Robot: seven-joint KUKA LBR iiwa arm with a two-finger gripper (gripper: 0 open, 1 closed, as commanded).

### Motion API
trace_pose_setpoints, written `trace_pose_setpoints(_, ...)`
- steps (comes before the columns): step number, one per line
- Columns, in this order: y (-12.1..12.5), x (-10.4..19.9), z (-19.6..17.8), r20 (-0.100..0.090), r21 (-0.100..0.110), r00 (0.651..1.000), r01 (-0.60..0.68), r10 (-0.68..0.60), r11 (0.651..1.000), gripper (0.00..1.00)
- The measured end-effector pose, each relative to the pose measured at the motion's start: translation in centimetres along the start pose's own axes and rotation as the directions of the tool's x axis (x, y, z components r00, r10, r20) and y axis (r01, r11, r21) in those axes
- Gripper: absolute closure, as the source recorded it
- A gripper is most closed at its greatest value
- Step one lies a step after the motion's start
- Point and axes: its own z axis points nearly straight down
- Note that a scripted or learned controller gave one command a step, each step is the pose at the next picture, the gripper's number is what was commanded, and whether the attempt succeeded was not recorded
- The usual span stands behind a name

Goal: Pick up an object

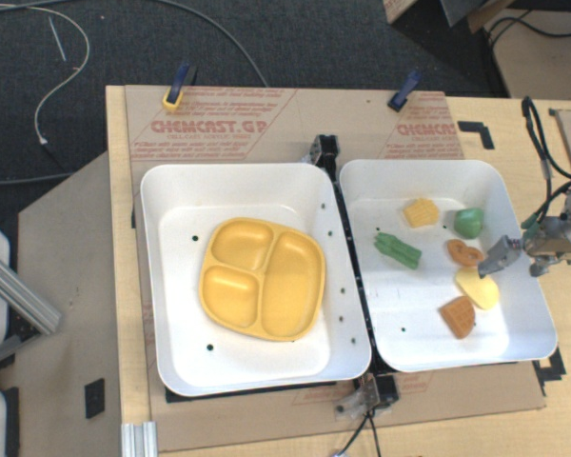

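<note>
Approaching stage: gripper (500, 255) sits in the right bin (400, 184), just above the pale yellow piece (480, 290), nothing visibly held. Next move requires descent and closure.

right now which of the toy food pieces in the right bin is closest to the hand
The pale yellow piece. It lies just below the hand at the bin's right side; the orange-brown piece is next, while the green ones and the yellow block sit farther left or up.
</note>
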Motion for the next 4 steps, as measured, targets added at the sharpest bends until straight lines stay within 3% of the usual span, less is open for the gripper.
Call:
trace_pose_setpoints(1, 0.3, 0.1, -0.6, 0.004, -0.013, 1.000, 0.005, -0.004, 1.000, 0.00)
trace_pose_setpoints(3, 0.5, -0.6, 9.4, 0.001, -0.007, 1.000, 0.003, -0.003, 1.000, 0.00)
trace_pose_setpoints(4, 0.5, -0.6, 12.4, 0.002, -0.010, 1.000, 0.004, -0.004, 1.000, 0.00)
